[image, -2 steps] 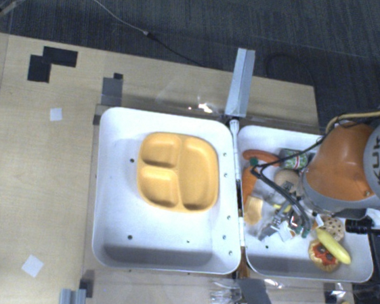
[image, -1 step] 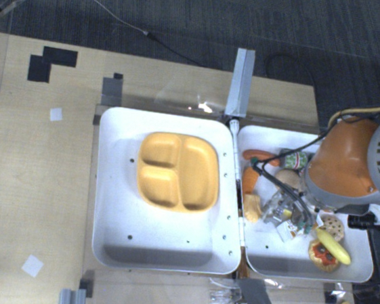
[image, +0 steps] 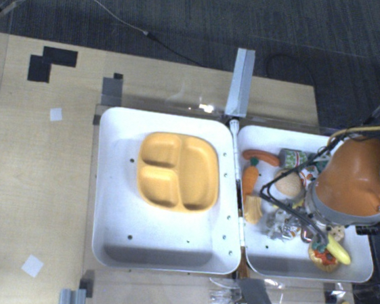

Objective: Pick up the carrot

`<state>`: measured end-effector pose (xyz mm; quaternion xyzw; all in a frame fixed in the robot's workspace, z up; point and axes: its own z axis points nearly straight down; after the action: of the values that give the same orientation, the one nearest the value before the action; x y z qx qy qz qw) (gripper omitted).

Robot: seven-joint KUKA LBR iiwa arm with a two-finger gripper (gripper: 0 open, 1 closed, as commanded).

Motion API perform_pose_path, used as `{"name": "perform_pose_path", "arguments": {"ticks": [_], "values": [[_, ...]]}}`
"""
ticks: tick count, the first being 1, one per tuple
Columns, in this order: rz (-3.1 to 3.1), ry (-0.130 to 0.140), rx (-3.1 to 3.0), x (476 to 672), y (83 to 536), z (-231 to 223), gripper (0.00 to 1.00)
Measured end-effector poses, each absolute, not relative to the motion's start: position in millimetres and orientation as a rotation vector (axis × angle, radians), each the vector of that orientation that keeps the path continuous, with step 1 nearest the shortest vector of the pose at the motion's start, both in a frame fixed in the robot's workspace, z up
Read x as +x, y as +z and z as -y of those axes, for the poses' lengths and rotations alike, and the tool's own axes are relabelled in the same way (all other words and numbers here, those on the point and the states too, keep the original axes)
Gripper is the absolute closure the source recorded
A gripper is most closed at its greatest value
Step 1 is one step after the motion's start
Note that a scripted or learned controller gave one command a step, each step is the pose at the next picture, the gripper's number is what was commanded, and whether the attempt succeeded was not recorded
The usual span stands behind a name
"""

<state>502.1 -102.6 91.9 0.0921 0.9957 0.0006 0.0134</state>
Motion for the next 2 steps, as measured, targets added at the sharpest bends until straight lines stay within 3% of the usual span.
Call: {"name": "perform_pose_path", "arguments": {"ticks": [1,2], "values": [[-3.125,-0.004,-0.225,490.0,97,167,1.0],[-3.126,0.002,0.174,540.8,104,118,1.0]]}}
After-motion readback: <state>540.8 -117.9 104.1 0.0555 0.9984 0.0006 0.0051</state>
